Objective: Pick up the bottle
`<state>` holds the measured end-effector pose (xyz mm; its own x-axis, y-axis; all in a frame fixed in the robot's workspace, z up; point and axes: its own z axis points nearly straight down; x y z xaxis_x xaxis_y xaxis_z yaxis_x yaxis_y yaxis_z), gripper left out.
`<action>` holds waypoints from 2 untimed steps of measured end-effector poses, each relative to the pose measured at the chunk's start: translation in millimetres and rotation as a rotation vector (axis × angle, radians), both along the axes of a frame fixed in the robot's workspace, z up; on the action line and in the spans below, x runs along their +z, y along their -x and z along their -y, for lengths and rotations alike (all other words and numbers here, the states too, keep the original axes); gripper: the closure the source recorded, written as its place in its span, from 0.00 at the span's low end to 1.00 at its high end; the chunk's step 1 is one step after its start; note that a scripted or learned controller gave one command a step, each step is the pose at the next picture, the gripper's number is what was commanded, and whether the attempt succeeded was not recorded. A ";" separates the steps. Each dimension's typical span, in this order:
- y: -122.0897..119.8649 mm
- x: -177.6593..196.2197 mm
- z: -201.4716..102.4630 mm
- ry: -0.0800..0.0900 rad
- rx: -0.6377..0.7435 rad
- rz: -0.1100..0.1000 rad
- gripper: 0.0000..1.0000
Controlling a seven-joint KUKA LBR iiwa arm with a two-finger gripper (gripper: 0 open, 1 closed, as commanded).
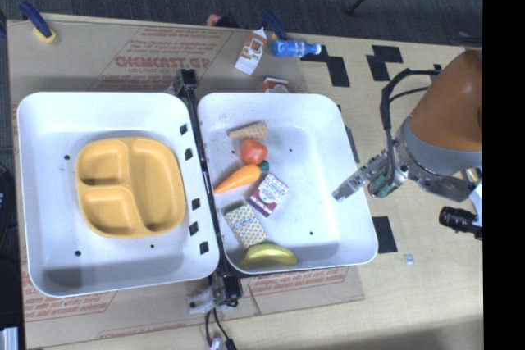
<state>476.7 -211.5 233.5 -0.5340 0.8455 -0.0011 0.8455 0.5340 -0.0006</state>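
A small blue bottle (292, 49) with a pale cap lies on its side on the bench behind the right bin (324, 115), outside both bins. My gripper (359, 182) hangs over the right rim of the right bin, well in front of and to the right of the bottle. Nothing shows in the gripper. The grey arm with its orange band (447, 106) reaches in from the right.
The right bin holds a wafer (248, 130), a red fruit (253, 152), a carrot (238, 179), a small carton (268, 194), a checkered packet (244, 224) and a yellow fruit (269, 255). A yellow divided plate (131, 184) sits in the left bin. A small carton (250, 52) lies beside the bottle.
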 end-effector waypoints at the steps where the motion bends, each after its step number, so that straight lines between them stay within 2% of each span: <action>1: -0.8 10.4 0.1 0.001 0.006 0.000 1.00; 2: -0.1 2.4 -0.8 -0.002 0.080 -0.002 1.00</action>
